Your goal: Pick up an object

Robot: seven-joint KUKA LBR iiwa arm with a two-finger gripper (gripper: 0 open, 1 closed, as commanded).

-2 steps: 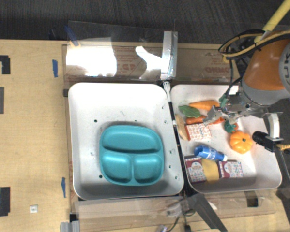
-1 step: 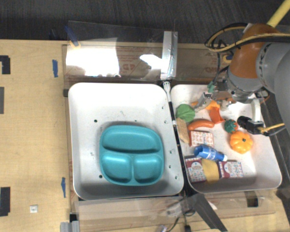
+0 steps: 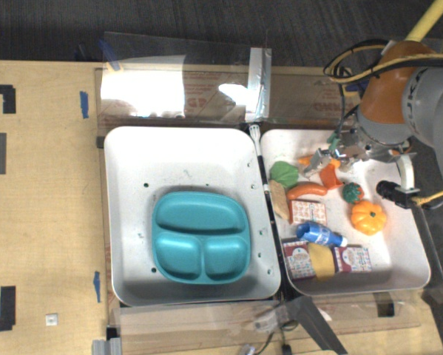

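I see the claw (image 3: 330, 156) low in the right bin (image 3: 410, 272), but I cannot tell its state. Just under it lies an orange carrot piece (image 3: 329, 174); the small pumpkin (image 3: 368, 217) sits further below, apart from it.

Left bin (image 3: 125, 154) holds a divided tray (image 3: 201, 235) near its front edge; right bin (image 3: 410, 261) holds toy foods, boxes (image 3: 308, 213) toward its front-left corner.
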